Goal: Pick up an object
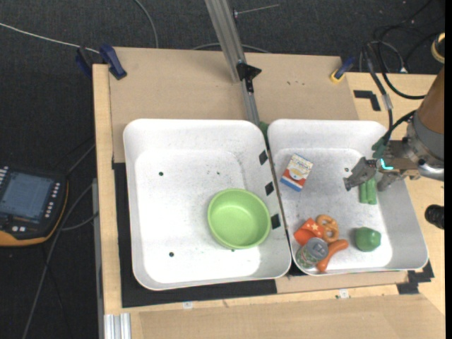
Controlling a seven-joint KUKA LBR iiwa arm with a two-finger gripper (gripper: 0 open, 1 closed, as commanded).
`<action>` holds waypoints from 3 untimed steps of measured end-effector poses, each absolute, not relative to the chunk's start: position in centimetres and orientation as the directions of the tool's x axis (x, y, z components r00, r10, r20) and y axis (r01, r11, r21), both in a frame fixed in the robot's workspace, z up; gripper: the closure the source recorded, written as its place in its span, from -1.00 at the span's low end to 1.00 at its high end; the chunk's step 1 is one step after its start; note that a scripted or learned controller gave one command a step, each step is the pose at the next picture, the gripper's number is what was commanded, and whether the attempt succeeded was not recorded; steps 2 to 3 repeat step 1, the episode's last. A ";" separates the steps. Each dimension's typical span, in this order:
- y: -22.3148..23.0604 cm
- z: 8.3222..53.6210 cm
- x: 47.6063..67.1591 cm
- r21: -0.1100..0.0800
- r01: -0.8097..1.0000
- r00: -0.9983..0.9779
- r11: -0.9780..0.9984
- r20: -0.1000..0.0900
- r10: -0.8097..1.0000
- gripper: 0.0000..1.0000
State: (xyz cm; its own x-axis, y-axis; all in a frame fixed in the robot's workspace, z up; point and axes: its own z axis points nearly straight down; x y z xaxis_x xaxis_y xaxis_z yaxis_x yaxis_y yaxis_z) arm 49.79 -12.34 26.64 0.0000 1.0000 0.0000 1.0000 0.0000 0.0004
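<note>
Tool at the right bin's edge with a green stick between its fingers

The arm reached in from the right, so the tool (367,181) sat over the right-hand side of the right bin (332,129), where the smaller things lay within easy reach. A green stick (368,191) stood nearly upright between its fingers, and the tool looked clenched on it, though whether the stick was lifted clear of the bin floor could not be told. The stick was plain bright green, short and blocky. Near it lay a round green lump (366,239); further left were a small carton (296,172) and a heap of orange toys (319,240). A green bowl (239,218) sat in the left bin (183,136), well apart.
</note>
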 end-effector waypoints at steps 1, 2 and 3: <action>-12.3 26.6 49.8 0.000 1.000 0.000 0.000 0.000 1.000 -1.00; -12.3 26.6 49.8 0.000 1.000 0.000 0.000 0.000 1.000 -1.00; -12.3 26.6 49.8 0.000 1.000 0.000 0.000 0.000 1.000 -1.00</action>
